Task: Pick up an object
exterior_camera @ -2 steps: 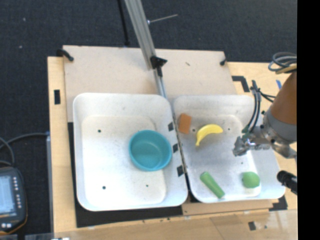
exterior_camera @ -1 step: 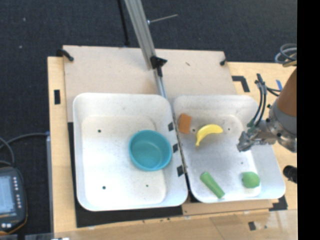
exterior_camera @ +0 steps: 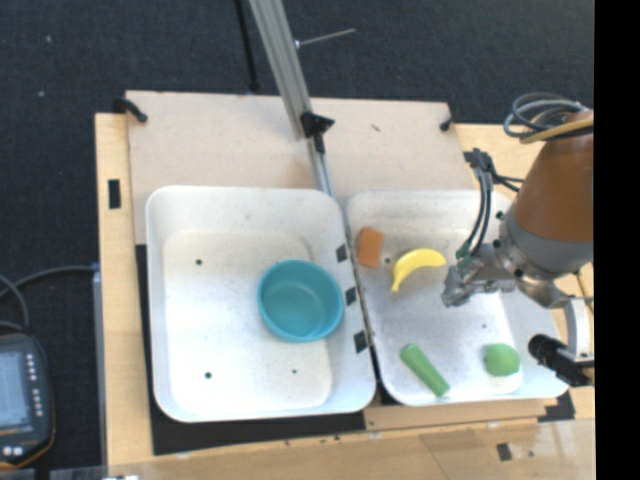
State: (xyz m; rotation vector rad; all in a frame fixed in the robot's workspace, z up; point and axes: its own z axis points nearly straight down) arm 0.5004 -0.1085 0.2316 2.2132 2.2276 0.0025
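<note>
— Yellow is the nearest candidate, isn't it? Where does it lie?

— Yes, the yellow banana (exterior_camera: 416,265) lies in the right bin (exterior_camera: 425,208), curved, in the upper middle part of the floor. Just to its left, an orange block (exterior_camera: 370,247) sits close to the bin's left wall.

— And the gripper?

— The gripper (exterior_camera: 456,293) hangs over the right bin, just to the right of the banana and a little lower in the view. It looks close to the banana's right tip, but nothing sits between its fingers that I can make out. Whether the fingers are spread or closed, I cannot tell; the metal parts blur together from this angle.

— What else is in that bin?

— A green cylinder (exterior_camera: 425,368) lies at a slant near the front edge, and a green rounded object (exterior_camera: 501,359) rests to its right, near the front right corner. Both are well apart from the gripper.

— The other bin?

— The left bin (exterior_camera: 180,218) holds a blue bowl (exterior_camera: 301,300), upright, toward its right side.

— And the arm itself?

— The arm (exterior_camera: 560,193) comes in from the right, its orange band above the grey wrist, with cables looping beside it. A slanted metal rail (exterior_camera: 285,63) rises from the back of the bench (exterior_camera: 220,133) between the bins.
</note>
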